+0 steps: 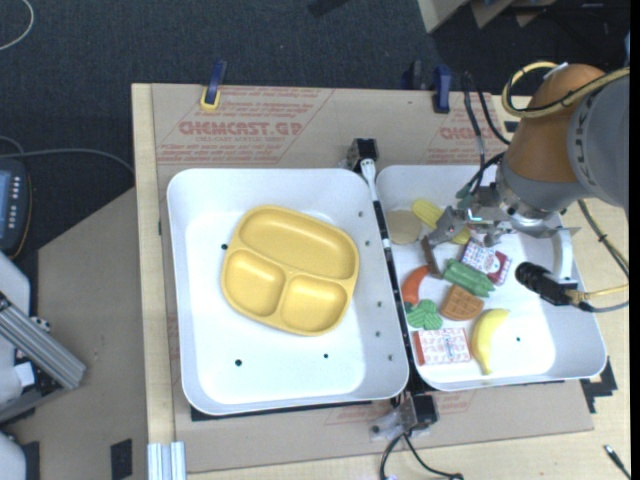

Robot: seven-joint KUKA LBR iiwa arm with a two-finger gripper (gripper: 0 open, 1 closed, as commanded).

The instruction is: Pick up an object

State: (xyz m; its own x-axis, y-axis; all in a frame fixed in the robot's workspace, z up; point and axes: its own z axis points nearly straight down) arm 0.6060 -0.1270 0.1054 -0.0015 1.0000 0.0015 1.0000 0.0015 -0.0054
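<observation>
My gripper (455, 236) hangs low over the back half of the right bin (560, 353) and is open, with nothing between its fingers. One finger (437, 243) points down-left toward an orange-red toy (415, 284). Just under and to the right of the gripper lie a green block (468, 276) and a red-and-white packet (487, 260). A small yellow piece (428, 211) and a beige disc (403, 228) sit by the bin's back-left corner. Nearer the front are a brown waffle-like piece (462, 302), a green leafy toy (428, 315), a banana (490, 338) and a red-checked card (442, 346).
The left bin (200, 348) holds a yellow divided plate (290, 270). A black divider rail (380, 238) separates the two bins. The arm's wrist (545, 153) and a black cable fitting (545, 283) overhang the right bin's right side.
</observation>
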